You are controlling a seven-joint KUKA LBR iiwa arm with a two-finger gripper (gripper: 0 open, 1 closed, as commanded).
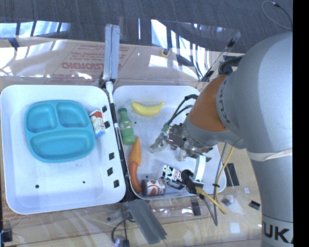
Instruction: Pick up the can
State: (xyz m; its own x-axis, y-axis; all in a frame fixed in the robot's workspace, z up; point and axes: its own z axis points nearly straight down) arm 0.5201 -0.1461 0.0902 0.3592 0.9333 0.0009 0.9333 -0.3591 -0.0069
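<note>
Small red-and-white metal can (153, 188) lies on its side at the near edge of the right white bin (144, 94), close to its near-left corner, unheld. Judgement: light, rigid, smooth curved wall, so it may roll or slip; best taken across the body, fingers either side of the cylinder, not on the ends.

Touching or just beside its left end: tip of a long orange carrot (134, 163), which runs up along the bin's left wall. Just right of the can: a small black-and-white patterned object (171, 173), too small to identify. Both crowd the can, so a descent could clip them.

Further up the left wall: green plastic bottle (126, 127), lying. Near the far edge: yellow banana (147, 107).

Gripper (165, 137) hangs over the middle of the right bin, apart from the can, nothing seen between its tips; jaw width cannot tell, the wrist and cables hide it.

Left white bin (10, 153): blue three-compartment plastic tray (59, 130), with a small red-and-white carton (97, 123) at the tray's right side near the bin's right wall.
</note>
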